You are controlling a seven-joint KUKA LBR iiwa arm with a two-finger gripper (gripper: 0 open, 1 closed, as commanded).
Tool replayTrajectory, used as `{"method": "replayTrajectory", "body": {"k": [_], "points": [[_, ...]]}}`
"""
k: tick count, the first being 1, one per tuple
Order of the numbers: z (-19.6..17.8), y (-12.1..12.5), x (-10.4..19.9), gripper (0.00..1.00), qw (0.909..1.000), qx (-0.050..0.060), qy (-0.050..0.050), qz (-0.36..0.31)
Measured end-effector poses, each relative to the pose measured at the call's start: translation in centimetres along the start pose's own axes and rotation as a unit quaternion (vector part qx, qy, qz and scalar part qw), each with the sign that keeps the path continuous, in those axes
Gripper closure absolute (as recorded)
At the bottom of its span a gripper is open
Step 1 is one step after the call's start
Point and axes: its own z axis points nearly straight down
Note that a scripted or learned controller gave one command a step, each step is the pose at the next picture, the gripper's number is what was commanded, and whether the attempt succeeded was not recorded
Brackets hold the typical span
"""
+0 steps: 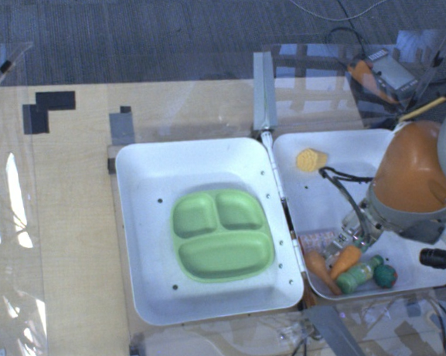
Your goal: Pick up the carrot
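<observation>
An orange carrot [321,272] lies at the front left of the right bin [336,144], slanting toward the front wall. A second orange piece [346,259] lies just right of it, directly under the gripper's tip. The gripper [354,237] hangs low over these items at the end of the grey arm, whose orange band [413,172] covers the bin's right half. Whether anything sits in the gripper's grasp is hidden by its metal parts.
A green bottle [360,275] and a dark green ball [384,276] lie against the right bin's front wall. A pink-and-white packet [315,241] sits left of the gripper. A yellow item [310,159] rests at the back. The left bin [141,219] holds a green divided plate [222,235].
</observation>
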Motion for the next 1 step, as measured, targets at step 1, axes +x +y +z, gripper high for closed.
{"method": "replayTrajectory", "body": {"k": [1], "points": [[-1.30,0.44,-0.06,1.00,1.0000,-0.004,-0.002,-0.001]]}}
